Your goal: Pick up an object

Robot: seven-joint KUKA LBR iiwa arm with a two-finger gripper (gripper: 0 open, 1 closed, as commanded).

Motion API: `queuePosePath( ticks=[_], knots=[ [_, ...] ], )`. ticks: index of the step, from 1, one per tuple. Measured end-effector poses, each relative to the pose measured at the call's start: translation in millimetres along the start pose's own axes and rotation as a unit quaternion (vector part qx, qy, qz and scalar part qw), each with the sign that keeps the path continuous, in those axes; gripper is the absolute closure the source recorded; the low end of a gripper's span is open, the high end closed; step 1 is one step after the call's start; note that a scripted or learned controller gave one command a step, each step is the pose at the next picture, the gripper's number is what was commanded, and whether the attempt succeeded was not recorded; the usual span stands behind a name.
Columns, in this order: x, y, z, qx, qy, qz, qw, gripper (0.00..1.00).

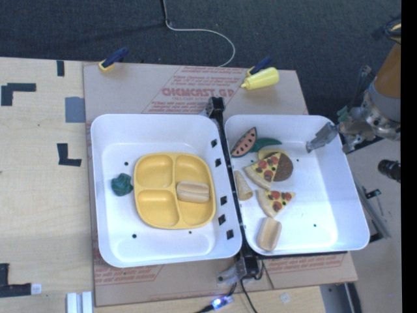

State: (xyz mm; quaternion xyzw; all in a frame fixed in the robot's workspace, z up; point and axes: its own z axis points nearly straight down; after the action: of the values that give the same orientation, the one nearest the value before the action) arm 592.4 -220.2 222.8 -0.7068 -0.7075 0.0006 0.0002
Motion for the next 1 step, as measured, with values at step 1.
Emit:
queuePosePath(
  ticks=[1],
  knots=[
    [-2.5,-6.9,46.4,0.002,0.0,0.0,1.0,0.0]
  ],
)
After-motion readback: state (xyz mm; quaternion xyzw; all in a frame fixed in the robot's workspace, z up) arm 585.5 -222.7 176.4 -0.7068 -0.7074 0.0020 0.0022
